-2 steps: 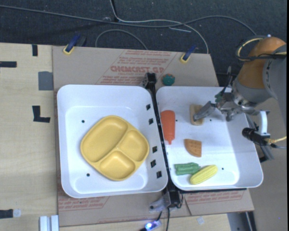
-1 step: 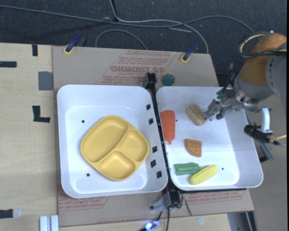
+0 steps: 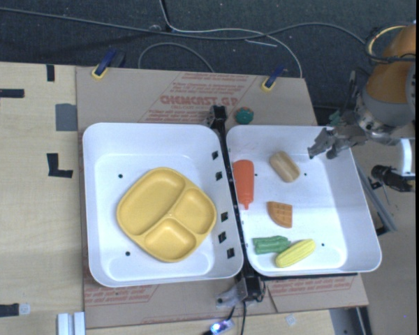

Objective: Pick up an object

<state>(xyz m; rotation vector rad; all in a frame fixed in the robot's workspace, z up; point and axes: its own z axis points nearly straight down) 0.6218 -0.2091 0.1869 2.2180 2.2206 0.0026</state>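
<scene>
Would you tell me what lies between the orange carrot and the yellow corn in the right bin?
In the camera view, the waffle-like orange wedge and green pod lie between carrot and corn.

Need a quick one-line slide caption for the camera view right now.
Tool poised over right bin's far edge; bread roll, carrot, corn unpicked.

Two bins [image 3: 98,208], one tray [image 3: 167,213], five toy foods [image 3: 284,166].

One fixed cam above bench, slanted down, both white bins [image 3: 98,187] in frame.
</scene>
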